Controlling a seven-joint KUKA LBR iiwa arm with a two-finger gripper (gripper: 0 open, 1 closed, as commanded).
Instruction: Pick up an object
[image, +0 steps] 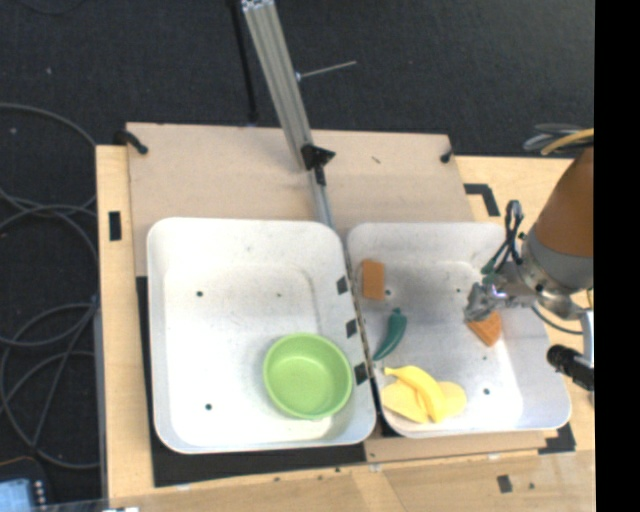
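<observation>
My gripper (484, 303) hangs low over the right part of the right bin (440, 245). A small orange wedge (488, 330) shows just below the gripper's tip, touching it or very close to it. Whether the wedge is lifted off the bin floor is unclear. Elsewhere in the right bin lie an orange-brown block (372, 280) near the left wall, a green pepper-like piece (390, 335) below it, and a yellow banana bunch (425, 394) at the front edge. A green bowl (308, 375) sits upright at the front right of the left bin (200, 260).
A grey metal pole (285, 90) slants from the top of the view down to the gap between the bins. The arm's grey and orange body (565, 225) comes in over the right bin's right edge. Black cables lie on the floor at left.
</observation>
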